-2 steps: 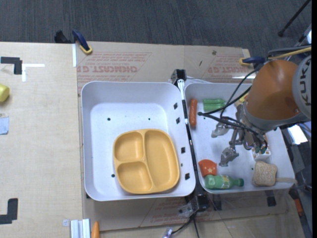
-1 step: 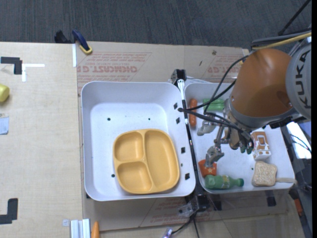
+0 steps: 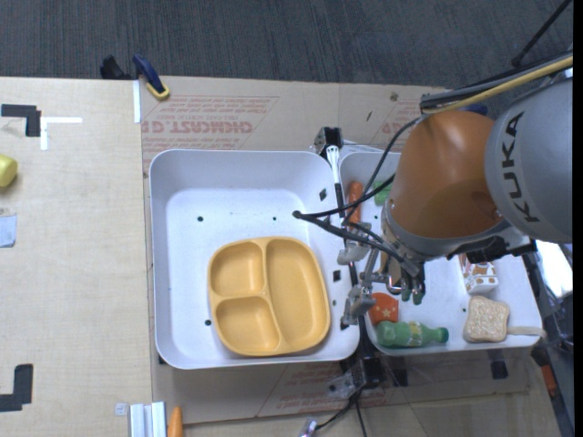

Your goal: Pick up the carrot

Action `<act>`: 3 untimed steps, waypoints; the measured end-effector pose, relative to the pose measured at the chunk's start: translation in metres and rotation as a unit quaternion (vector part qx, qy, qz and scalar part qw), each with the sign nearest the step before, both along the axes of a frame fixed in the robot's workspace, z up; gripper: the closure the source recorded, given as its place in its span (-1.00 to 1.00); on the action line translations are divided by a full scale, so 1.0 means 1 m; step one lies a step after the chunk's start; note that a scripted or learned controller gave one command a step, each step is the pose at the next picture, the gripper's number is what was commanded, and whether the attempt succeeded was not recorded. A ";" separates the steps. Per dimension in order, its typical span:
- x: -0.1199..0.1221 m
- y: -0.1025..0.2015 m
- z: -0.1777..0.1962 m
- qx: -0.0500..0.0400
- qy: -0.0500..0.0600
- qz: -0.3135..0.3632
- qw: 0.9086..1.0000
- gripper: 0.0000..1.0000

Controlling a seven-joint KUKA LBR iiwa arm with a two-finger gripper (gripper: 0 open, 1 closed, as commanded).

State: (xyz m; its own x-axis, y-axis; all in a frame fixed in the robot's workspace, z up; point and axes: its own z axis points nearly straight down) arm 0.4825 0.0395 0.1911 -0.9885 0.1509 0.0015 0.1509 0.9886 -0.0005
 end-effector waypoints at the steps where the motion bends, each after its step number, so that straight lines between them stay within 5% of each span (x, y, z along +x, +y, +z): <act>1: -0.003 0.063 -0.080 0.000 0.000 0.021 1.000 -1.00; 2: -0.002 0.063 -0.072 0.000 0.000 0.022 1.000 1.00; 3: -0.002 0.063 -0.063 -0.001 0.000 0.023 1.000 1.00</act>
State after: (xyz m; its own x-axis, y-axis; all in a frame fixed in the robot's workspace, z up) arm 0.4806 0.1022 0.1278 -0.9944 0.1060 0.0006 0.1060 0.9944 -0.0015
